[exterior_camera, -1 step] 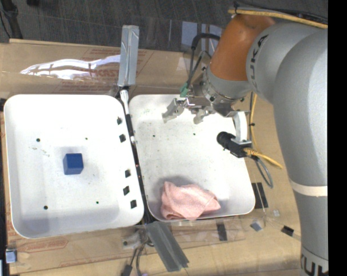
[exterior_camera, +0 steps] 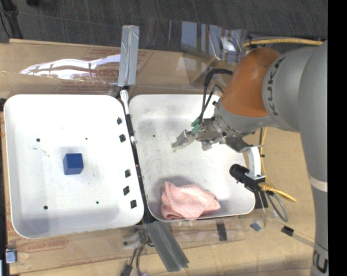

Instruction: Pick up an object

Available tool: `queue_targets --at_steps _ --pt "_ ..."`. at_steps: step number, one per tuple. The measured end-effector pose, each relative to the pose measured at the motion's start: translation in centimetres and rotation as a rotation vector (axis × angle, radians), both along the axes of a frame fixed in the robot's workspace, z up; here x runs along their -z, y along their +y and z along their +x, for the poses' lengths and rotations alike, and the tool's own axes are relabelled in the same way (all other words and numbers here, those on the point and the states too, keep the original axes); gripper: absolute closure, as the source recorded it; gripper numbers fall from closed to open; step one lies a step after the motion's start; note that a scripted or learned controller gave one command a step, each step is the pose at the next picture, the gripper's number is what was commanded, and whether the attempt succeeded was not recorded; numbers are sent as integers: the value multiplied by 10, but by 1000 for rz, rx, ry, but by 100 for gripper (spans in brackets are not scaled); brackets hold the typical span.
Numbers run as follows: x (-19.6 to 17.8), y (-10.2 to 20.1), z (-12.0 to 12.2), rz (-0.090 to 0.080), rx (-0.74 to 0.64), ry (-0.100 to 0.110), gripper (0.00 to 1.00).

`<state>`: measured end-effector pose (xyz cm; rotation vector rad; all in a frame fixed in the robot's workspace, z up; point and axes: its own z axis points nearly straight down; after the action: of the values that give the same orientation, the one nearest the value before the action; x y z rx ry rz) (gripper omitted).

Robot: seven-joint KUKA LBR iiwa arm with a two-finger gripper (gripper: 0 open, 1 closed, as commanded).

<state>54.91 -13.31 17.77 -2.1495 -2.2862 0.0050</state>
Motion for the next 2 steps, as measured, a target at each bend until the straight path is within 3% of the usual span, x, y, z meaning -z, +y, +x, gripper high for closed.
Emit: queue_targets --at_steps 1,2 --pt "23 -8 -60 1 -53 -1 0" --pt "74 39 -73 2 -107 -1 0"
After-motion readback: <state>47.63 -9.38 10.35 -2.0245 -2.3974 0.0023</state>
